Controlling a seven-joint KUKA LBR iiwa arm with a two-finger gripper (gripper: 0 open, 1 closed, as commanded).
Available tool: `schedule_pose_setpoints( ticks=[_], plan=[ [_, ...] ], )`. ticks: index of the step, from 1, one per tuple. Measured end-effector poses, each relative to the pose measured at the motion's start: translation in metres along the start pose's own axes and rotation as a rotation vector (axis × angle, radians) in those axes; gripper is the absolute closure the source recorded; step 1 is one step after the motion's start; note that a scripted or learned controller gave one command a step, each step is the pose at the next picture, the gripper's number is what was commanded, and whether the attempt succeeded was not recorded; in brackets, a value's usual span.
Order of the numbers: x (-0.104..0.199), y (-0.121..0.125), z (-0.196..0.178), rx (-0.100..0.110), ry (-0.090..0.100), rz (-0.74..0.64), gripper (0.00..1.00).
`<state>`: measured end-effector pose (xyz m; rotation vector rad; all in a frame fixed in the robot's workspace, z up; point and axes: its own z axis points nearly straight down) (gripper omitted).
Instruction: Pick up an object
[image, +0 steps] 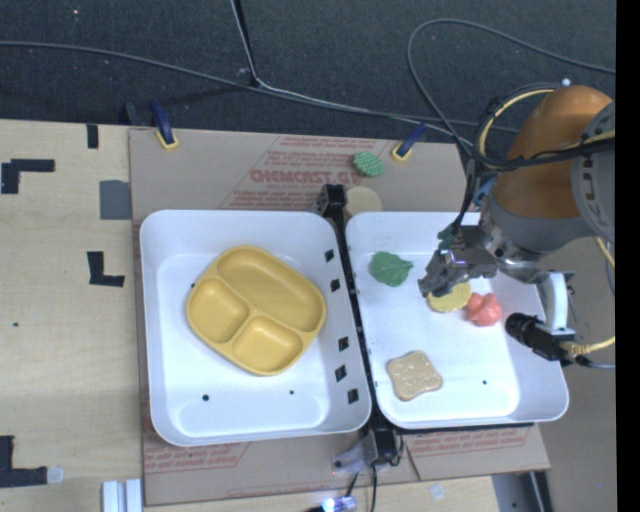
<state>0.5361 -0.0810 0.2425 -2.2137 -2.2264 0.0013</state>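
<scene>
Nearest the camera, on the gripper's (447, 277) near side, a flat tan piece (413, 375) with a wavy outline, like a cracker, is lying on the floor of the right bin (480, 400), well apart from the other items. Both bins are looking like smooth, shallow white plastic with rounded corners, and they are sitting side by side, touching along a dark middle seam.

Moving up, I am seeing a lumpy red piece (483, 309) resting just beside a rounded yellow piece (450, 298). The gripper is hanging directly over that yellow piece and covering its far edge; I cannot tell whether it is spread or closed, or whether it is gripping anything. A crinkled green piece (390, 268), leaf-like, is lying near the gripper on the side toward the seam, apart from the yellow one.

Across the seam, the left bin (180, 400) is holding one thing: a yellow divided plate (256, 309), glossy, with three hollows, sitting at a slant on the bin floor.

Farther back, beyond both bins, a small green knobbly piece (368, 164) is lying on the brown cardboard sheet (290, 170) with red printing, which two blue clamps (163, 130) are pinning at its far edge. Above the gripper, the arm's orange band (560, 125) is curving out of the grey wrist.
</scene>
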Motion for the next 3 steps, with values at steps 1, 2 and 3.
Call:
schedule_pose_setpoints(
  ticks=[1, 2, 3],
  plan=[
    [0.043, 0.002, 0.007, 0.000, 0.000, 0.000, 1.00],
    [0.103, 0.000, 0.008, 0.000, 0.001, -0.002, 1.00],
    [0.153, 0.006, 0.022, 0.001, 0.000, 0.000, 1.00]
  ],
)
